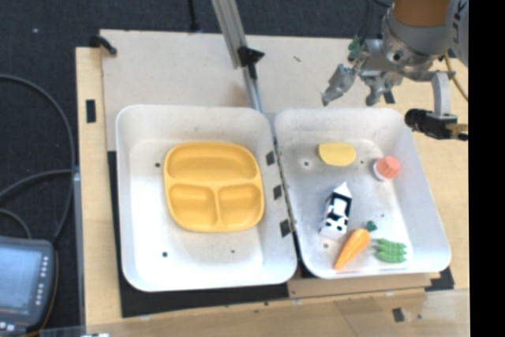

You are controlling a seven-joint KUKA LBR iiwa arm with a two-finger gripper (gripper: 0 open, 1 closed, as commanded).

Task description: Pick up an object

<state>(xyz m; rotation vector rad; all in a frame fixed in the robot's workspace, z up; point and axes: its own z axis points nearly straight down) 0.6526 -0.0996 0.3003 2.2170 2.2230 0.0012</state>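
Note:
My gripper point(357, 91) hangs above the far rim of the right bin point(422, 193), open, with nothing between its fingers. Below it in that bin lie a flat yellow oval piece point(337, 155) and a small pink round piece point(387, 167) near the far side. A black-and-white cow-patterned carton point(337, 215) sits in the middle. An orange carrot point(353, 247) and a green toy vegetable point(390, 251) rest at the near edge. All of these are apart from the gripper.
The left bin point(142, 249) holds a yellow divided plate point(213, 185). A slanted aluminium post point(225, 4) rises behind the seam between the bins. A screen point(24, 280) sits off the bench at lower left.

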